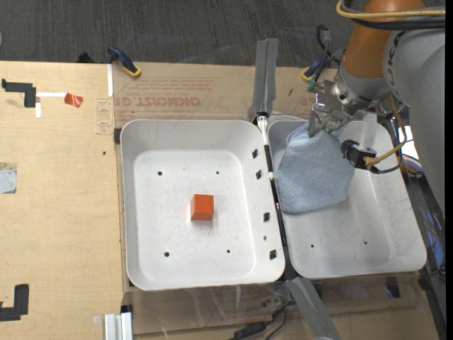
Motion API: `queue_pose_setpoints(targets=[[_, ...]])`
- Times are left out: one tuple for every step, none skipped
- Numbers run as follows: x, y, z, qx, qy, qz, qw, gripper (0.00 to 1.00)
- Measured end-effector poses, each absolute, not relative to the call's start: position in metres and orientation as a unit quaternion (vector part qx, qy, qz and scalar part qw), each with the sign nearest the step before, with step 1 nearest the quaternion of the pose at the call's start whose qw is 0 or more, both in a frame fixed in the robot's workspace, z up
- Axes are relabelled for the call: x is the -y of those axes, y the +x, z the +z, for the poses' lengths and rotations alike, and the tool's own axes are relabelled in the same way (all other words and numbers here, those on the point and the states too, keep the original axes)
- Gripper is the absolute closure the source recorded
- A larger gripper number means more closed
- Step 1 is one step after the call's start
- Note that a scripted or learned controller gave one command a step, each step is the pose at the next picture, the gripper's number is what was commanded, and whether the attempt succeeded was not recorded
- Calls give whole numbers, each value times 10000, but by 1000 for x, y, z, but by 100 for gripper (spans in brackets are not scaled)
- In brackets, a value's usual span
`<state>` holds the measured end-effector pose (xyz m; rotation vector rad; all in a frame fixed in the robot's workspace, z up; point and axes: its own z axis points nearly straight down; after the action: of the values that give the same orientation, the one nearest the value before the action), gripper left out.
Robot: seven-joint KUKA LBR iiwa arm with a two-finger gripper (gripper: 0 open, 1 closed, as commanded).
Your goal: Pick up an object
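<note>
Overhead, your arm has a blue-grey cloth (311,172) pinched at its top corner above the right bin (396,253).

Look at the gripper (324,121): its fingers are closed narrow on the cloth's upper tip, and the fabric hangs from that point and fans out wide below, which reads as weight carried from above. Whether the lower hem is clear of the bin floor you cannot tell; it drapes close to the divider (267,168) between the bins, so it could brush that edge on any sideways move. Your other candidate, the orange-red block (202,207), sits alone near the middle of the left bin (141,261), well apart from the arm. A corner pinch is a thin hold, so slippage looks like the main risk.
</note>
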<state>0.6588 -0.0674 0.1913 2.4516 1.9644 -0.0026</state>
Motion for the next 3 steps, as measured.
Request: queue_pose_setpoints(targets=[[40, 658, 191, -5247, 8513, -17, -1, 100], [25, 626, 191, -6517, 7585, -18, -8, 100], [23, 555, 192, -5148, 8573, -26, -11, 100]])
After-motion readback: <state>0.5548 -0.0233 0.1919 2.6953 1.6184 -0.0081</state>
